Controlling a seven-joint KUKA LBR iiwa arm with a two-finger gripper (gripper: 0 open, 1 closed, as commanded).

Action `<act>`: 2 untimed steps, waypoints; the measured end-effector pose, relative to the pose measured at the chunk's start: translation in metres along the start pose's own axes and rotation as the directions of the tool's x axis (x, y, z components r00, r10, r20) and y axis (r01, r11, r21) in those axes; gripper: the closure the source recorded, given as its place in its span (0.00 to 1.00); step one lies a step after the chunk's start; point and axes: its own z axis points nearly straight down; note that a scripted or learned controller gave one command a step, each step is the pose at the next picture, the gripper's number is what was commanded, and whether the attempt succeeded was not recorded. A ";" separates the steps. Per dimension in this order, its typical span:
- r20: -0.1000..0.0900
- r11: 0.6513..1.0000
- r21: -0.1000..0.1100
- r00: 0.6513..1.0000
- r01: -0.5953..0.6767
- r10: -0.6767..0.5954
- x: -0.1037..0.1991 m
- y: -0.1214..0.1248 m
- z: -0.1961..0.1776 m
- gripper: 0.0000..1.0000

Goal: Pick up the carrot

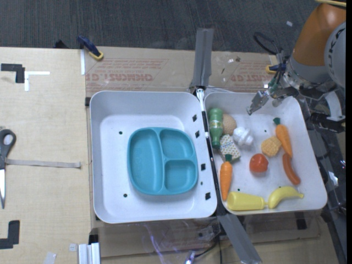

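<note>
gripper (257, 103) hangs over right bin's (308, 202) back edge | fingers slightly apart, holding nothing | nearest carrot (283, 138) just front-right, long axis front-to-back

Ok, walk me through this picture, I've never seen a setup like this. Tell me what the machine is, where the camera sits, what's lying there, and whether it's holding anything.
One camera looks down at a slant on a bench with two shallow white bins. The grey arm with an orange band reaches in from the right; its two-finger gripper hangs over the right bin's far edge with nothing between its fingers. The left bin holds a blue divided plate. The right bin holds toy food: two carrots, a tomato, a banana, a green bottle, a yellow piece and a few smaller bits. Scissors lie on the bench at far left.
</note>
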 end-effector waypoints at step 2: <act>0.001 0.999 -0.007 0.999 -0.038 0.038 -0.045 -0.085 0.059 1.00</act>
